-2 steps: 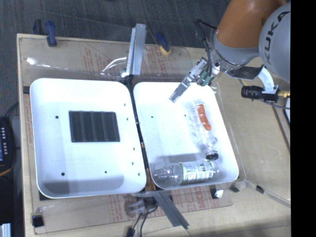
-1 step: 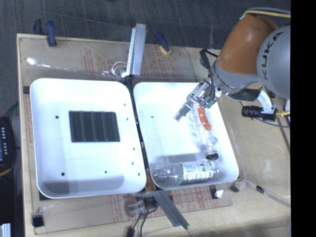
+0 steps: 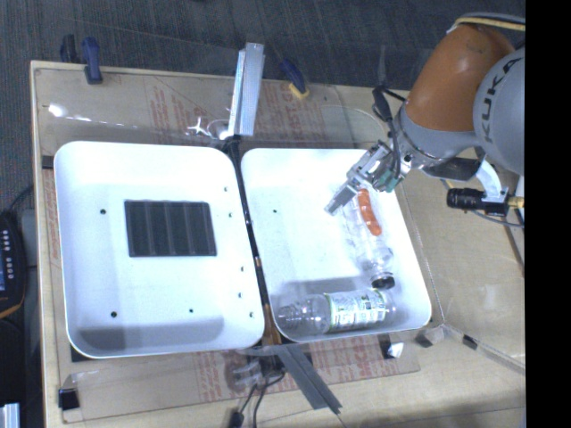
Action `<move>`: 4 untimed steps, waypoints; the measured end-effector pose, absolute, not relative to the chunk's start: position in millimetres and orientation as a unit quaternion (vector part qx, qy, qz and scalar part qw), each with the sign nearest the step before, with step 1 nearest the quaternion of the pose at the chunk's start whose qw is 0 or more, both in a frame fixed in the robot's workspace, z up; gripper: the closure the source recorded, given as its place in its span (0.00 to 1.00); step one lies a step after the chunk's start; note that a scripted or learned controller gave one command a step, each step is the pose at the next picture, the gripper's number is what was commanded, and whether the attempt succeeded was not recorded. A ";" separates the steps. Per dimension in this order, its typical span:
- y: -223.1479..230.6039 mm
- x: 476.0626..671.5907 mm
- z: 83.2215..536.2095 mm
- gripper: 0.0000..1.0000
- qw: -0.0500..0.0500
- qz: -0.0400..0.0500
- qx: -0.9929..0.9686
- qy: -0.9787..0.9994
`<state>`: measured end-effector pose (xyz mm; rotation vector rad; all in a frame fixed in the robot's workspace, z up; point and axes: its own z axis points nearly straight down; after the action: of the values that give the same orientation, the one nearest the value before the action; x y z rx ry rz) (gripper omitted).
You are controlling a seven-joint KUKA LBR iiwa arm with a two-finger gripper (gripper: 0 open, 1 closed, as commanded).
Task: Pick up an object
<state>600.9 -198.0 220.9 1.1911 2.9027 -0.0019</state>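
Note:
My gripper [image 3: 350,193] hangs over the upper right part of the right bin [image 3: 285,239], reaching in from the right. Just below and right of it lies a clear plastic bottle [image 3: 372,239] with an orange piece inside near its top and a black cap at its lower end. The gripper's tip is close beside the bottle's upper end; I cannot tell whether they touch. A second clear bottle [image 3: 339,311] with a printed label lies on its side along the bin's front wall. A dark ridged rectangular block [image 3: 170,228] rests flat in the left bin [image 3: 89,310].
A metal bar [image 3: 246,92] stands behind the seam between the bins. Blue clamps [image 3: 90,59] hold the bench's back edge. Cables and a black fitting [image 3: 477,201] hang off the arm at the right.

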 end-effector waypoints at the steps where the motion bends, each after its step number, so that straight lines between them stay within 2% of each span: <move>1: -207.6 628.7 222.0 0.00 0.001 -0.001 0.380 0.925; 3: -207.0 633.1 210.8 0.00 0.000 0.000 0.331 0.944; 4: -206.9 627.1 207.0 0.00 -0.003 0.000 0.247 0.969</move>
<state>627.1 -206.9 207.0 0.7783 3.0500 0.0000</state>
